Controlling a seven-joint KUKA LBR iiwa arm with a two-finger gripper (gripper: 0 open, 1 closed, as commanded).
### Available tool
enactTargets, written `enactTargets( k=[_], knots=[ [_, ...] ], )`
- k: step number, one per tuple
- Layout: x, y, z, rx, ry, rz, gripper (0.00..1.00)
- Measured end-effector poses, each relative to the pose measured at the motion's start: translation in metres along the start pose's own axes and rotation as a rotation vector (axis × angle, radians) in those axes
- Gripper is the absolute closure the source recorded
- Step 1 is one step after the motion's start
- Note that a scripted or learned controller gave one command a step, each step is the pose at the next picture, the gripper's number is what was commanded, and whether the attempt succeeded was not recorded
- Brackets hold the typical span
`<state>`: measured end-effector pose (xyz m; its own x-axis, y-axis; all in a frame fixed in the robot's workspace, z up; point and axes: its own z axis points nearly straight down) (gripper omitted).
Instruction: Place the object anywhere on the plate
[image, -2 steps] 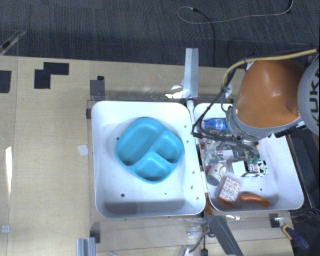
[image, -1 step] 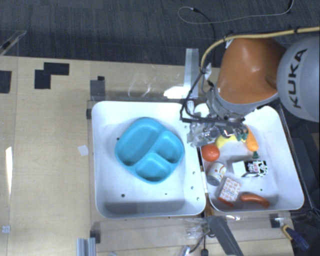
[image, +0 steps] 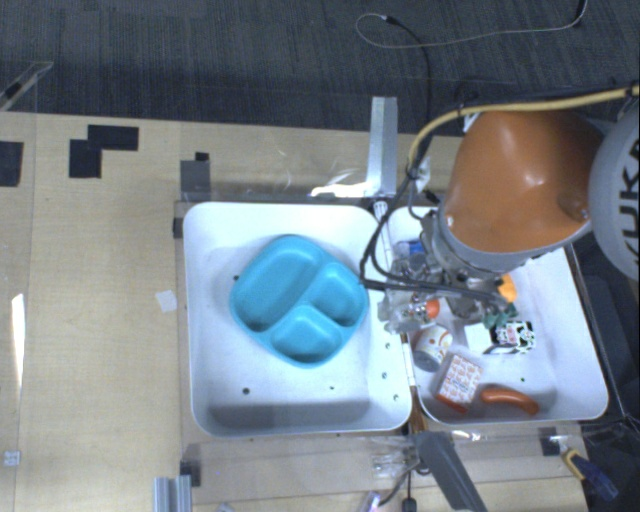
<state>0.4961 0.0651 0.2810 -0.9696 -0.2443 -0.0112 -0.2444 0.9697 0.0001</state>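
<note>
A light blue divided plate (image: 298, 299) lies in the left white bin (image: 215, 390). My gripper (image: 432, 312) reaches down into the right bin (image: 585, 395) at its left side, under the orange band of the arm. Several small objects lie around it: a white can-like item (image: 432, 350), a patterned box (image: 460, 380), a brown sausage-shaped item (image: 510, 401), a black-and-white toy (image: 512, 335) and an orange piece (image: 507, 289). The wrist hides the fingertips.
A metal post (image: 383, 145) stands at the back between the bins. Cables (image: 375, 255) hang from the wrist over the divider between the bins. The arm covers the right bin's back half.
</note>
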Motion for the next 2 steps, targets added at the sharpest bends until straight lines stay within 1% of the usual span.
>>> enactTargets(
  k=[1,2],
  knots=[
    [-0.0786,-0.0365,0.0134,0.000,-0.002,-0.088,1.00],
    [-0.0786,-0.0365,0.0133,0.000,-0.002,-0.088,0.00]
  ],
)
